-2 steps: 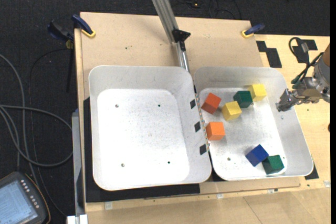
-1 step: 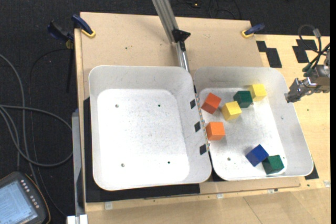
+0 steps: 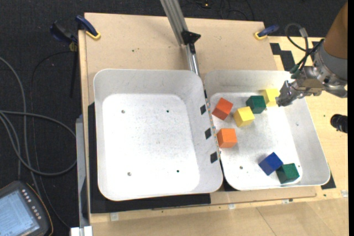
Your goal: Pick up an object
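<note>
Several coloured blocks lie in the right bin (image 3: 310,135). An orange-red block (image 3: 222,108) and an orange block (image 3: 227,137) sit near its left wall. A yellow block (image 3: 244,116) and a dark green block (image 3: 256,103) are in the middle. Another yellow block (image 3: 270,96) lies at the back right, right beside my gripper (image 3: 283,98), which hangs low over the bin's right rear part. A blue block (image 3: 270,163) and a green block (image 3: 288,173) rest near the front right corner.
The left bin (image 3: 110,119) stands beside the right one. A slanted metal pole (image 3: 171,3) runs from the top down to the bins' shared edge. Clamps hold the board at the back corners. Cables lie on the floor at left.
</note>
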Robot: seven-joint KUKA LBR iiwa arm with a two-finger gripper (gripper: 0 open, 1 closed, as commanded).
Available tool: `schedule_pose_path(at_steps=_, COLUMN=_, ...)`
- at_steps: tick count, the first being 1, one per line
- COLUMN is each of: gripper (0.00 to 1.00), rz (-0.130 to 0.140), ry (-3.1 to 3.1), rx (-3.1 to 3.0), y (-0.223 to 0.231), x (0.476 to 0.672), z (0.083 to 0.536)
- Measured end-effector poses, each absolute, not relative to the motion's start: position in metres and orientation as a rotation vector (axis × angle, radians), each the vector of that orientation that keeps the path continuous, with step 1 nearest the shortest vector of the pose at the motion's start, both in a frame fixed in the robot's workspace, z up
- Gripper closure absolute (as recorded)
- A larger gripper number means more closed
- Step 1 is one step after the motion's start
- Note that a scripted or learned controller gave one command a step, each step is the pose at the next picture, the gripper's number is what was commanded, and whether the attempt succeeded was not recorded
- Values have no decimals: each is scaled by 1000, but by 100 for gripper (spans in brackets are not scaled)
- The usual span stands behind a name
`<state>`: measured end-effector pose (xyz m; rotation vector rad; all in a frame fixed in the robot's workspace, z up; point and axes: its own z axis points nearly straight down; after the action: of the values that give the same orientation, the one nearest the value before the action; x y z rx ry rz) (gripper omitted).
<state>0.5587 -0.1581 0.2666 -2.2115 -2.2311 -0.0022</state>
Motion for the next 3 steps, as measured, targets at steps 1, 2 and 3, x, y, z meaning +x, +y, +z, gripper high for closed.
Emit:
schedule_pose_path(at_steps=1, gripper=100, rz=-2, ry=-2230, rx=-2213, y=-113, x=568, z=266)
schedule_pose_path(at_steps=2, gripper=100, rz=-4, ry=-2232, rx=-2212, y=-59, x=586, z=269)
schedule_pose_path(at_steps=3, gripper=100, rz=-3, ry=-2232, rx=-2211, y=2, x=600, z=262)
